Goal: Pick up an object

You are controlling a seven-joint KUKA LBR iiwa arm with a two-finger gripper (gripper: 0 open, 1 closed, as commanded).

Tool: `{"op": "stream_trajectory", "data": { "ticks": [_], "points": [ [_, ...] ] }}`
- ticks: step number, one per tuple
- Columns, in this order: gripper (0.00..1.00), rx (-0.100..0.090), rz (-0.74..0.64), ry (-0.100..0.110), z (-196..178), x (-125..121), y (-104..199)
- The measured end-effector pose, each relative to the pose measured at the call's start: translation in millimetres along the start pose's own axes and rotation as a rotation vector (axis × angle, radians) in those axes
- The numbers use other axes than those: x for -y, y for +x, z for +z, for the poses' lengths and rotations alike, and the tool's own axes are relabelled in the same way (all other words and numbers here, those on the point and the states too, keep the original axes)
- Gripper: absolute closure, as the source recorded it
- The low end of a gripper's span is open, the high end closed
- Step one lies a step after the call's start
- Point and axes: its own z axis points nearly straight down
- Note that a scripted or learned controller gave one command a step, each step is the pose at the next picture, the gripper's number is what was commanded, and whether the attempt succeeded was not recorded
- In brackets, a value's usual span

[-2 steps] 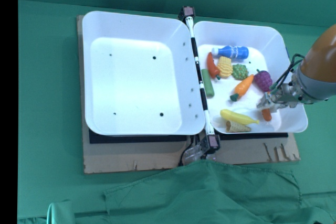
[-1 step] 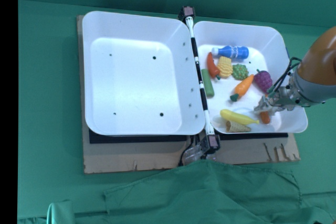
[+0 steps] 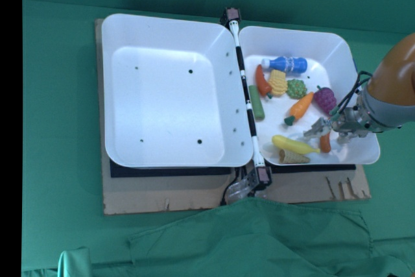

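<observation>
1. Nearest you: a rumpled green cloth (image 3: pixel 259 237) lies over the front of the desk (image 3: pixel 58 107), with a brown cardboard sheet (image 3: pixel 162 194) under both bins.
2. Right white shallow plastic bin (image 3: pixel 343 48) holds all the toys. At its front lie a long yellow plastic banana-like piece (image 3: pixel 293 144), a tan ridged cone-shaped toy (image 3: pixel 292 156) and a small orange-red toy (image 3: pixel 325 143) just beside the claw.
3. The metal two-finger claw (image 3: pixel 331 128) sits low in the front right part of that bin, over or against the small orange-red toy. You're at the reach/grasp step by my read; nothing is lifted.
4. Claw state: you can't tell. Metal parts and cables blur together, and contact with the toy is unclear too.
5. Next move calls for confirming one toy sits between the fingers, closing, then lifting straight up. Neighbours are close, so watch for knocks.
6. Further in: an orange plastic carrot with green top (image 3: pixel 299 108), a purple grape bunch toy (image 3: pixel 325 100), a small green bumpy toy (image 3: pixel 296 88), a yellow corn cob toy (image 3: pixel 278 82), a red-orange chilli-like toy (image 3: pixel 262 82), a dark green stick-shaped toy (image 3: pixel 257 102) and, at the back, a blue plastic bottle with white cap (image 3: pixel 286 64).
7. Left white shallow plastic bin (image 3: pixel 113 42) shows only small dark dots on its floor.
8. Cut off: the grey arm with orange band (image 3: pixel 399 84) leaves at the right edge. Black clips on the divider between the bins are hard to make out.
</observation>
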Motion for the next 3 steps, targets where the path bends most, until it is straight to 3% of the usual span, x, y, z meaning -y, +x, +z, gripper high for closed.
{"op": "stream_trajectory", "data": {
  "ticks": [2,3],
  "points": [
    [0.0,-0.002,0.0,0.006,0.6,-4.8,0.0],
    [1.0,0.004,0.004,-0.006,-12.8,-7.4,-2.0]
  ]
}}
